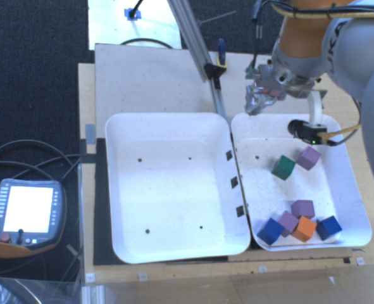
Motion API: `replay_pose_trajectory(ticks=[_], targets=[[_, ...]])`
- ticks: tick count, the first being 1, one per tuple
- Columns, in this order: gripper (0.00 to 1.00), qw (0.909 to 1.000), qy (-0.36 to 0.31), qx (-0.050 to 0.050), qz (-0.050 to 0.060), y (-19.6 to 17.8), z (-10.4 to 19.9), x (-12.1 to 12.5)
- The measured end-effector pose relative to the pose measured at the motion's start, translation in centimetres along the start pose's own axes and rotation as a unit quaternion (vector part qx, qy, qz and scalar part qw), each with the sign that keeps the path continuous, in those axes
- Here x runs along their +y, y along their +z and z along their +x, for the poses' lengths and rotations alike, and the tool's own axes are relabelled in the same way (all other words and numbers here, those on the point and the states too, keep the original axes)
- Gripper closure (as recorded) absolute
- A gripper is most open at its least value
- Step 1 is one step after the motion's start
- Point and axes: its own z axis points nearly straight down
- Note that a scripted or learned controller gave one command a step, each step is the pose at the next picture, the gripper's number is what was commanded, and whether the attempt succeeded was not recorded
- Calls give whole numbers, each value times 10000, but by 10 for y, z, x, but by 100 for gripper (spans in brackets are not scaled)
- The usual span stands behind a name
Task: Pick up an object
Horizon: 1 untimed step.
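While gripper [257, 101] hovers over right bin [351, 170] far rim, fingers' state unreadable; green cube [283, 167] sits isolated mid-bin, best target: descend vertically, straddle flat faces, avoid purple cube [308, 158] beside.

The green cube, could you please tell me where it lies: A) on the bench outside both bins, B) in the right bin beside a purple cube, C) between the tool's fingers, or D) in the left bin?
B: the green cube lies on the floor of the right bin, just left of a purple cube.
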Motion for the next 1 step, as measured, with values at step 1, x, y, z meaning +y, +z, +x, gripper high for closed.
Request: replay_pose_trajectory(ticks=[1], targets=[[100, 10000, -2, 0, 4, 16, 51, 5]])
